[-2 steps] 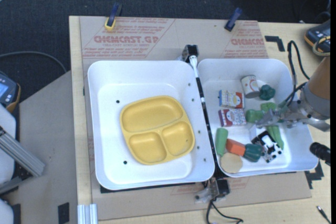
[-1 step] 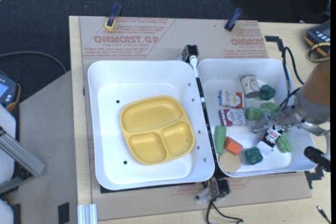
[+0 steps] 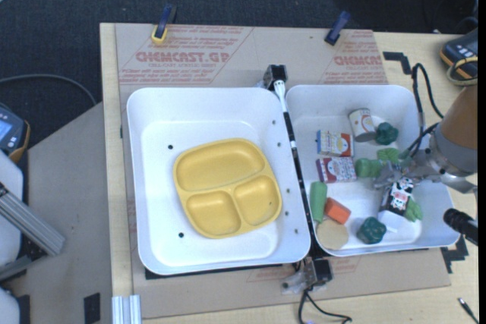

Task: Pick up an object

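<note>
The gripper (image 3: 398, 190) is down in the right bin (image 3: 304, 99), over a small black-and-white object (image 3: 399, 198); whether it is spread or pressed together I cannot tell, since the metal parts blur into the clutter. This looks like the grasp step, and the next move calls for a firm pinch before a straight lift clear of the green pieces (image 3: 371, 168) just beside it. The arm (image 3: 459, 136) reaches in from the right, wrist bent downward. The yellow tray (image 3: 225, 187) sits in the left bin (image 3: 140, 125), well apart.

Yellow tray (image 3: 226, 187) in left bin (image 3: 144, 163); gripper (image 3: 396, 184) over right bin (image 3: 304, 106).
</note>
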`<action>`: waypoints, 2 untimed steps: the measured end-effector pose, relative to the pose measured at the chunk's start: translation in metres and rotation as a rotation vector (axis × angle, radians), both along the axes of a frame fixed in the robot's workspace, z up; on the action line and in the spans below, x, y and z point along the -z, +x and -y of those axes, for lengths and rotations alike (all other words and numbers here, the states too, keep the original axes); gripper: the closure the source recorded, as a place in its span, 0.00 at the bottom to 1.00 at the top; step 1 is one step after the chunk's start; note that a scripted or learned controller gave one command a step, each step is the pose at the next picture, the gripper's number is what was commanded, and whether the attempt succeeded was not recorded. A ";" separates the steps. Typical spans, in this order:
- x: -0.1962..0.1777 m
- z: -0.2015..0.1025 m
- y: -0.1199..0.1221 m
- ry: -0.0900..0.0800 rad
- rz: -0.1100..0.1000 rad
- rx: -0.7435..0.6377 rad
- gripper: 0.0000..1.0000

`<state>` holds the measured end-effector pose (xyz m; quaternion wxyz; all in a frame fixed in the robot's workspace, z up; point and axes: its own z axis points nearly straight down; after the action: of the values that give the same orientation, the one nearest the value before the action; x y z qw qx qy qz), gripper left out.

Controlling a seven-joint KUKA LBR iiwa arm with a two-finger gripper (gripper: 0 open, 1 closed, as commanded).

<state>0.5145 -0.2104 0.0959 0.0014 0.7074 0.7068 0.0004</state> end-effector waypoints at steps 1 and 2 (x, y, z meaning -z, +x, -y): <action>-0.063 0.004 -0.003 -0.003 0.005 -0.001 1.00; -0.109 0.012 -0.002 -0.003 0.005 -0.001 1.00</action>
<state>0.5121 -0.2227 0.2053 0.0041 0.7071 0.7071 0.0010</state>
